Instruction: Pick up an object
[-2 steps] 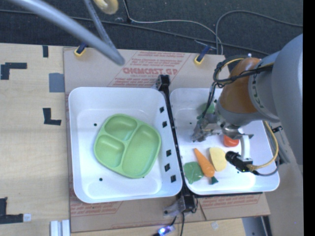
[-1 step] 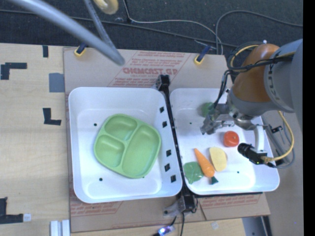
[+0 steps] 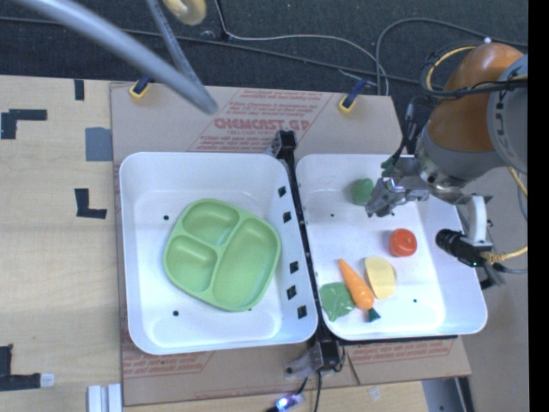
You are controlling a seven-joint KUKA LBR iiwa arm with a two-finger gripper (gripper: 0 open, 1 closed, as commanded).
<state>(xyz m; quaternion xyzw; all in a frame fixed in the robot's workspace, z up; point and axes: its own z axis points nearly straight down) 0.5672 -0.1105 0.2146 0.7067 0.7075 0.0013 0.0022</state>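
The right bin point(image 3: 446, 312) holds a small green item point(image 3: 361, 190) near its back, a red tomato-like ball point(image 3: 403, 243), a yellow piece point(image 3: 380, 277), an orange carrot point(image 3: 355, 282) and a green leaf-shaped piece point(image 3: 335, 299). My gripper point(image 3: 383, 200) hangs over the back of this bin, just right of the small green item and up-left of the red ball. Nothing shows between its fingers.
The left bin point(image 3: 137, 230) holds a green divided plate point(image 3: 223, 253). A black divider point(image 3: 292, 230) runs between the bins. A grey pole point(image 3: 111, 41) crosses the upper left. Cables point(image 3: 369, 54) lie behind the bins on the cardboard.
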